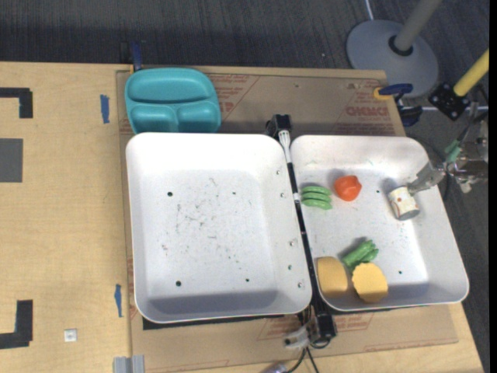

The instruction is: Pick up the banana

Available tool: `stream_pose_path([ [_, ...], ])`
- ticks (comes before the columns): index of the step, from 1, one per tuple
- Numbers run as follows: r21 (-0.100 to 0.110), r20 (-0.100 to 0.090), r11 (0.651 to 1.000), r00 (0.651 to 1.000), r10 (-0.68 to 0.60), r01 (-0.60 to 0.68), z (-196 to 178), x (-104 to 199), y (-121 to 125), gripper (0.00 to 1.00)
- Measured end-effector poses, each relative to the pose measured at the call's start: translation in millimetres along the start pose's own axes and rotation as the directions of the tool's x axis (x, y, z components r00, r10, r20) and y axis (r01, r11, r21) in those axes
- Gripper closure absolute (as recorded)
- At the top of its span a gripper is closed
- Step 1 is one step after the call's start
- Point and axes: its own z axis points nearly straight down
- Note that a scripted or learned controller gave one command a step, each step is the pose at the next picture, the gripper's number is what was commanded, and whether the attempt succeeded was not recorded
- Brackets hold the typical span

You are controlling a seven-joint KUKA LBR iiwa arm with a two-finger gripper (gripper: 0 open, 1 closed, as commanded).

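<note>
Banana (370, 283), a short yellow piece, lies at the near edge of the right bin (435, 286), touching a tan block (332, 277) on its left, with a green ridged piece (359, 252) just beyond them. Farther in lie a green striped item (316, 197) and an orange-red one (348, 187). The end effector (435, 176) reaches over the bin's far right rim, well apart from the banana and just beside a white cylinder (402, 202); whether it is apart or together cannot be told. A teal tray (172, 99) sits on the tabletop (62, 208) beyond the left bin (210, 216).

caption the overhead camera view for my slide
Toy foods lie in the right bin; the left bin sits alongside.
</note>
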Motion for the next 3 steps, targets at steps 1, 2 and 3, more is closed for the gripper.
stream_pose_path([
  [1,0.0,-0.001,0.986,0.986,-0.168,0.168,118,59,-30,0.0],
  [2,0.002,-0.002,1.0,1.0,0.001,-0.001,154,103,-61,0.0],
  [3,-0.001,0.0,0.995,0.995,0.103,-0.103,120,110,24,0.0],
])
